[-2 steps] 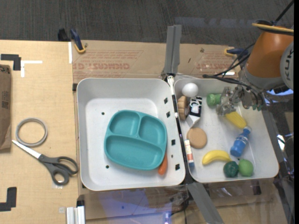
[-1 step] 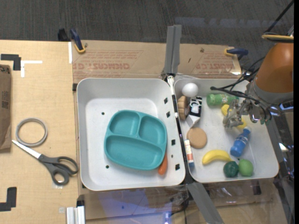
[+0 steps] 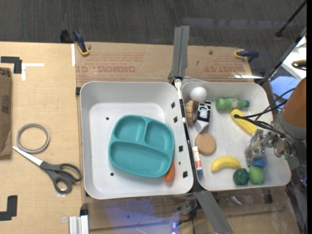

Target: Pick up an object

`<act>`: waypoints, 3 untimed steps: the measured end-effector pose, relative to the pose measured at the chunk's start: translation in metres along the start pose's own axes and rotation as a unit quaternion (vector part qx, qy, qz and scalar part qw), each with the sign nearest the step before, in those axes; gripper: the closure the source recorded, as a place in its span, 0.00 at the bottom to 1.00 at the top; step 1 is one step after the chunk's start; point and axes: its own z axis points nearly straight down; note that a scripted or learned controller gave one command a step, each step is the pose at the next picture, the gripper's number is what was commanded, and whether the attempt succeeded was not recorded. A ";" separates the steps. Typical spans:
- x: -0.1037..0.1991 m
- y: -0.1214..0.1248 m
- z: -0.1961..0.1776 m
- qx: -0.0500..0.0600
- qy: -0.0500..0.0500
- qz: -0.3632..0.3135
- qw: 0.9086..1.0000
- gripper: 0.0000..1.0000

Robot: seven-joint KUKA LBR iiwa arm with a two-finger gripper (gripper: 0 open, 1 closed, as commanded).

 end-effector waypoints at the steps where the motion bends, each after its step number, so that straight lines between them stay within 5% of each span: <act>1: 0.030 -0.005 0.000 0.000 0.000 0.036 0.999 0.00; 2: 0.029 -0.005 0.000 0.000 -0.001 -0.030 1.000 0.00; 3: 0.030 -0.005 0.000 0.000 0.000 -0.003 1.000 0.00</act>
